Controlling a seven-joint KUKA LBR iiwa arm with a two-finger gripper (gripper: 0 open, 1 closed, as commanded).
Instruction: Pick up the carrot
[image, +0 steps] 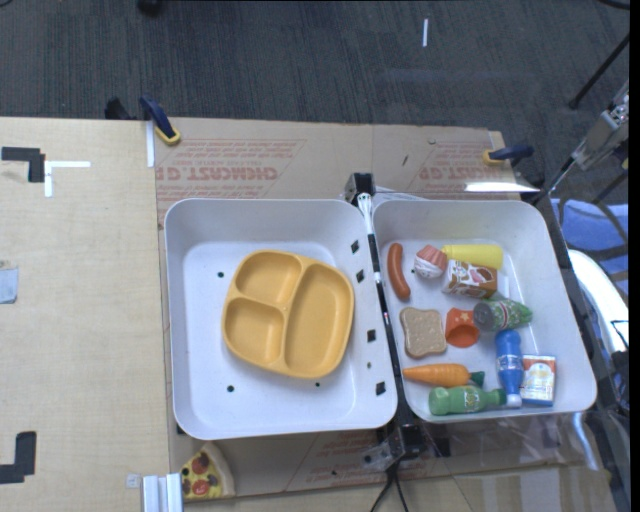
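The carrot (436, 375) is orange with a small green top pointing right. It lies flat in the right bin (562, 300), near that bin's front left corner. A slice of toast (424, 332) lies just behind it, and a green bottle (465, 401) lies just in front of it. Right of its green end stands a blue bottle (508, 365). Nothing covers the carrot.
The right bin also holds a sausage (399, 271), an orange cup (461, 327), a juice carton (538, 380), a yellow bottle (473, 255) and a can (470, 279). A yellow divided plate (289, 313) sits in the left bin (190, 300). A toy pizza slice (203, 477) lies on the bench in front.
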